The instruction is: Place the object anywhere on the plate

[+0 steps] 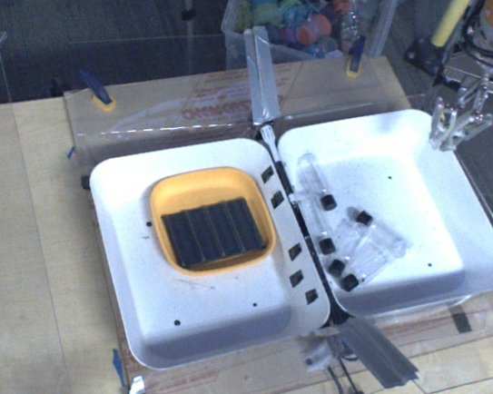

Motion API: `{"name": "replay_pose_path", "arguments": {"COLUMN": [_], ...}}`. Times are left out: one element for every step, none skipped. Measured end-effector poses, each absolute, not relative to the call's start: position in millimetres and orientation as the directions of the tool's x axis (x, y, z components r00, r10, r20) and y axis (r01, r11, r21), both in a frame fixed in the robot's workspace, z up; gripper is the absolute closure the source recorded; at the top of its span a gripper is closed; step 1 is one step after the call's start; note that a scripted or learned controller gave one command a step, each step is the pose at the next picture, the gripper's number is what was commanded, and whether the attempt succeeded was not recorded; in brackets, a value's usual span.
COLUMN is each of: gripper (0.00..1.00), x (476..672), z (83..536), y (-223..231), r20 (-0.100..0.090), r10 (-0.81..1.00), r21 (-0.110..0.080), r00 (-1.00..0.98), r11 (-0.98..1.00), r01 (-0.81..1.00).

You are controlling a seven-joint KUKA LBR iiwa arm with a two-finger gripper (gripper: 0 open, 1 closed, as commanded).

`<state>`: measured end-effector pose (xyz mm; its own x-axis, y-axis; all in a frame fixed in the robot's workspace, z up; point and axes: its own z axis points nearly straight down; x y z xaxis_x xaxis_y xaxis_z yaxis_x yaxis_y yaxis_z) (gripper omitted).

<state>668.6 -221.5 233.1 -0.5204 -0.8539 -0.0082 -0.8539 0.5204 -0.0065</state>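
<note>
Clear plastic vials with black caps lie loose in the right bin, clustered against its left wall, just beside the divider; any one of them serves as the object, and none is yet lifted. Left of the divider, the yellow plate sits flat in the left bin and carries a dark ribbed block, leaving its rim bare. At the right bin's far right corner, the gripper hangs clear of the vials; its fingers hold nothing, and their spacing cannot be determined.
</note>
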Motion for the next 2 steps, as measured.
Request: {"name": "replay_pose_path", "arguments": {"gripper": [1.0, 1.0], "x": [668.5, 668.3], "z": [232.7, 250.7], "y": [-221.2, -221.2], "r20": [-0.007, -0.005], "r10": [-0.964, -1.0], "r21": [-0.007, -0.008], "r00": [-0.268, 0.01], "r11": [0.268, -0.01], "r01": [-0.964, -1.0]}}
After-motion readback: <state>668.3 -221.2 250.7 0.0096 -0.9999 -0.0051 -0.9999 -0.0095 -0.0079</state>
